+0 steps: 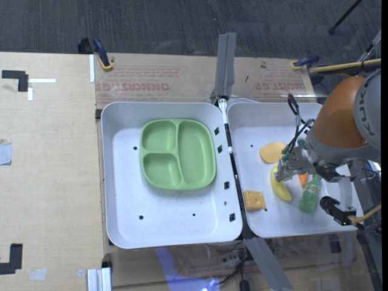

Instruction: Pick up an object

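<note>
In the right bin lie a yellow banana, a pale orange round piece, a tan cracker-like square, a green bottle and a small orange item partly hidden by the arm. My gripper reaches down from the right, right above the banana's upper end. Its fingertips are tangled with the objects beneath, so their spread is unclear. The orange band of the arm looms over the bin's right side.
The left bin holds a green three-compartment plate. A grey divider bar rises between the bins at the back. Blue clamps sit on the cardboard behind. Wooden bench surface stretches to the left.
</note>
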### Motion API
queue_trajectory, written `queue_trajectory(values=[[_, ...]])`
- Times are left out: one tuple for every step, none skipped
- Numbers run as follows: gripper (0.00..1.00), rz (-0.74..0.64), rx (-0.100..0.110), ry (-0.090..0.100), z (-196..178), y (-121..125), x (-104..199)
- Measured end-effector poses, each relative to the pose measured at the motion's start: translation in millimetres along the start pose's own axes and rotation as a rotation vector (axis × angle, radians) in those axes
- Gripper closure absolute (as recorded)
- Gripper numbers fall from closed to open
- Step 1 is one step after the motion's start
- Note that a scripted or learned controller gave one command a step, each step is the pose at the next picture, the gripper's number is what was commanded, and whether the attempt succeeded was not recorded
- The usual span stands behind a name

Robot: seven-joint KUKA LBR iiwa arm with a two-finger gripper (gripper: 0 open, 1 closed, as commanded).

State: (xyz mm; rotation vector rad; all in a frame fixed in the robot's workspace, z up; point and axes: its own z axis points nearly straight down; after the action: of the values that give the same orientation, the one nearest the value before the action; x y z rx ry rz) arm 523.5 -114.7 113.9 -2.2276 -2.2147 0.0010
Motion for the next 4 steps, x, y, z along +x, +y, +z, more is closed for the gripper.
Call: queue_trajectory(values=[[0.0,-0.001,0.003,0.0,1.5,-0.8,0.2],[1.0,0.002,0.004,0.001,-7.0,-0.5,-0.7],[0.0,0.002,0.004,0.0,-7.0,-0.5,-0.7],[0.0,0.056,0.001,-0.001,-29.3,30.4,-43.9]])
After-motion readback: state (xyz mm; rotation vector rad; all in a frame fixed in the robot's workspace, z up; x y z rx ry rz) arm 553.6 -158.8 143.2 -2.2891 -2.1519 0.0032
